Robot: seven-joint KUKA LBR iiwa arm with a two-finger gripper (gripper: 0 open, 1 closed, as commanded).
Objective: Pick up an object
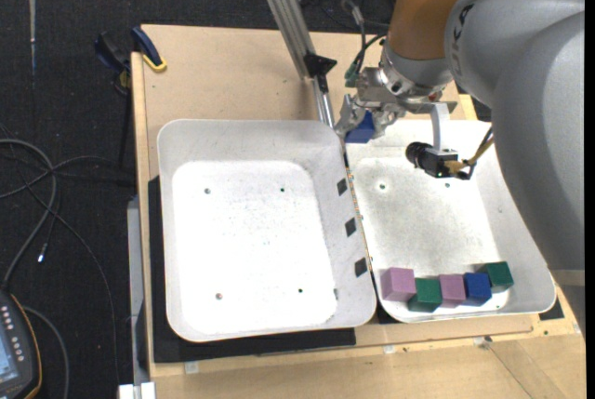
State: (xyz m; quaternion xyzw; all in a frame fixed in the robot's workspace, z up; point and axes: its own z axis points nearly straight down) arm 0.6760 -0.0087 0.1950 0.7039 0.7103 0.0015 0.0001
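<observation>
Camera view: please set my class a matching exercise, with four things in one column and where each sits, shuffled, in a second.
Things:
1. gripper
2. blue block
3. clamp
4. purple block

Places:
A. bench's far corner, outside the bins
B. end of the block row nearest the left bin
C. over the right bin's far corner
D. between a pink block and a green block

Pairs: 1-C, 2-D, 3-A, 4-B
</observation>
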